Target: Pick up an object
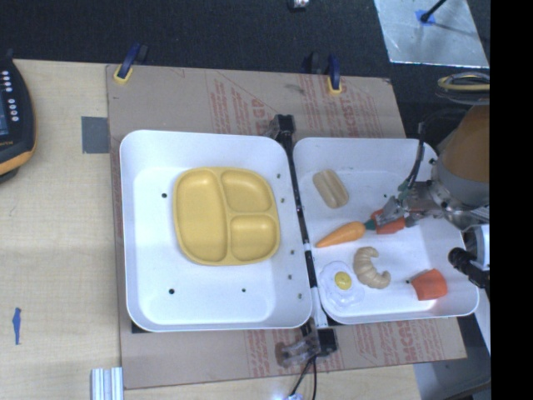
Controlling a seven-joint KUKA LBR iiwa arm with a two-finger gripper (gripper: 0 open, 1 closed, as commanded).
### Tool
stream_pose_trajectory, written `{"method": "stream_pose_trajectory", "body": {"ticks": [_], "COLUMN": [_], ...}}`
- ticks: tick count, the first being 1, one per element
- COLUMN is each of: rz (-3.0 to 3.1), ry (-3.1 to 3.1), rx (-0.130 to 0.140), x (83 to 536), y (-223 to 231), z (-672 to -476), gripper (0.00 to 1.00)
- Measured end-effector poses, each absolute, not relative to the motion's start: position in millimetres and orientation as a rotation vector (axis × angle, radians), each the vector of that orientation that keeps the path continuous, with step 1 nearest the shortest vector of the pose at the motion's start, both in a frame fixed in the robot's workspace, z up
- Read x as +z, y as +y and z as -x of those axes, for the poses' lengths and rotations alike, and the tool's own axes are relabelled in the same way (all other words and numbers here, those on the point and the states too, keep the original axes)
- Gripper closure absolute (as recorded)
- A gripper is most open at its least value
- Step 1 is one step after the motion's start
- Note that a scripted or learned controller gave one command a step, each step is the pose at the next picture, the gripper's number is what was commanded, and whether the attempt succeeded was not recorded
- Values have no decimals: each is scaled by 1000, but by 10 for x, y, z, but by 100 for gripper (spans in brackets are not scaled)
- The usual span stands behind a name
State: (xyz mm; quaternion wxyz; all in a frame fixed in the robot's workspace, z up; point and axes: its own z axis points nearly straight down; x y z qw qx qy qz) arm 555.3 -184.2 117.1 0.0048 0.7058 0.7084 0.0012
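Right now, you have the tool (398,213) low over the right bin (366,152), close to that bin's right side, with the arm (466,152) coming in from the right edge. Its tips sit just beside the green-and-red end of the carrot (340,235), which lies at a slant near the bin's middle. How far the tool is spread you cannot tell from this angle (the dark parts and cable blur together there), and nothing clearly sits between its tips.

Look around that same bin and you will find a tan bread roll (331,188) toward the back left, a croissant (371,267) in front of the carrot, a fried egg (341,280) just left of the croissant near the front left corner, and a red-orange block (430,284) near the front right.

Your left bin (141,223) carries a yellow divided plate (226,215), lying flat near its middle. Both bins rest on a brown board (208,98) clamped to the desk (50,265).
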Motion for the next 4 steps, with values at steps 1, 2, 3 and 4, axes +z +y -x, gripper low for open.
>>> {"method": "stream_pose_trajectory", "body": {"ticks": [1, 2, 3, 4], "rz": [-2211, -2218, -2223, -2217], "ry": [2231, 2229, 2228, 2229], "rx": [3, -3, -9, -6], "x": [1628, 1606, 882, 1024], "y": [-1185, -1217, -1639, -1634], "z": [-5927, -5905, -5790, -5804], "gripper": [100, 0, 0, 100]}}
